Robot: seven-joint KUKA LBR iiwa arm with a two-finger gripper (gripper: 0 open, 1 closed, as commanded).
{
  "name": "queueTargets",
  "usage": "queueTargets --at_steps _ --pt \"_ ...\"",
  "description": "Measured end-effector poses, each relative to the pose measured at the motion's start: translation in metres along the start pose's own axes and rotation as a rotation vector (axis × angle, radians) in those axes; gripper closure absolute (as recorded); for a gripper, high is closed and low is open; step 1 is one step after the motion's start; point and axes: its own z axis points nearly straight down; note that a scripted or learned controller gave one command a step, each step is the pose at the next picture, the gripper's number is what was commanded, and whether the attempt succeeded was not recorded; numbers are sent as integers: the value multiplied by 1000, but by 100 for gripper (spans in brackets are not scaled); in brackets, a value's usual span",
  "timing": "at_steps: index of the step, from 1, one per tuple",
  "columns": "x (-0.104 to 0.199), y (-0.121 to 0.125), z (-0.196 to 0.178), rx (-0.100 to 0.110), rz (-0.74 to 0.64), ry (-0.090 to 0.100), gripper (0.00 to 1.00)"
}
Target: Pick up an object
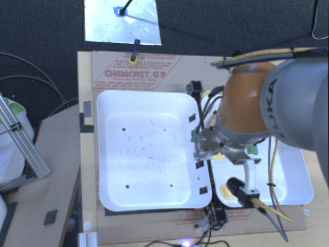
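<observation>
The arm [277, 102] hangs low over the right bin [295, 187], covering most of it. I cannot tell the hand's state. A yellow thing [224, 191] and a green scrap [252, 150] lie there; nothing looks lifted yet.

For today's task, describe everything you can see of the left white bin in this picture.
The left white bin is a shallow, roughly square tray with rounded corners and a raised rim, seemingly moulded plastic. Its floor looks scuffed, with faint grey marks and four small dark dots. It lies flat on a brown board printed in red lettering, beside the right bin, with the arm hanging over their shared edge.
</observation>
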Motion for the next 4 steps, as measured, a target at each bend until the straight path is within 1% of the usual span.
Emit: queueTargets --at_steps 1,2,3,4 --pt "43 1 -204 -36 -6 7 100" --pt "-20 -2 -321 -33 7 3 100" --pt "27 -1 -147 -1 -1 -2 100" --pt "-7 56 -8 -5 7 -4 100"
